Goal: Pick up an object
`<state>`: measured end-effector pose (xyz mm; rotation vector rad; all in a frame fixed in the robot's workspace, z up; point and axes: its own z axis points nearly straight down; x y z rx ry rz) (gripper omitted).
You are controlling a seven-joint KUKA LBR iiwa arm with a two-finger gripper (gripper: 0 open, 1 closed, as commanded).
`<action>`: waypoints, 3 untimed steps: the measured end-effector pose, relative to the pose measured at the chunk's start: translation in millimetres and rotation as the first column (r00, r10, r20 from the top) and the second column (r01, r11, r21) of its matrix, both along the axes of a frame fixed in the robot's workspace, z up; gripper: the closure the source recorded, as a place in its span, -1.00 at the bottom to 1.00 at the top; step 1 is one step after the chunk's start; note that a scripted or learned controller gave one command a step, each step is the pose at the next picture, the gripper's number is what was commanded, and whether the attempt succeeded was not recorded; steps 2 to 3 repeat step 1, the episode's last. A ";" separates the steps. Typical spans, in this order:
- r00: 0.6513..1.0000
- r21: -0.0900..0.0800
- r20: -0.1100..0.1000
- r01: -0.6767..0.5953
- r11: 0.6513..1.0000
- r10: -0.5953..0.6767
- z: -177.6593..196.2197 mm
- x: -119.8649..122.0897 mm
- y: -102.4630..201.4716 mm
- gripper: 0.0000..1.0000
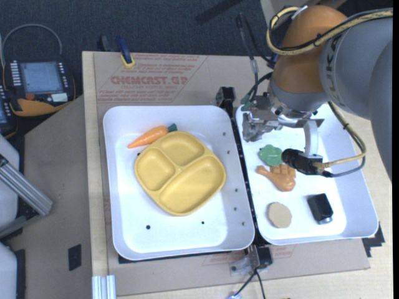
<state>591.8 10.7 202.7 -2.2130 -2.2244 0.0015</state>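
Observation:
The right bin (349,229) holds a green toy piece (270,154), a tan-orange toy food piece (280,177), a round tan biscuit (280,215) and a small black block (320,207). My gripper (254,131) hangs over the bin's back left corner, just above and left of the green piece. Nothing shows in its grasp. In the left bin (124,229) lies a yellow divided plate (179,173), with an orange carrot (148,136) beside its back left edge.
A dark divider (240,167) runs between the two bins. The arm's bulk (349,48) covers the back right of the right bin. A handheld console (38,83) sits off the bench at far left.

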 end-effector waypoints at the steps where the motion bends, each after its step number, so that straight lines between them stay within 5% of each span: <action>1: 1.000 0.000 0.006 -0.001 1.000 0.001 15.0 1.7 50.5 1.00; 3: 1.000 0.000 0.006 -0.001 1.000 0.001 15.0 1.7 50.5 1.00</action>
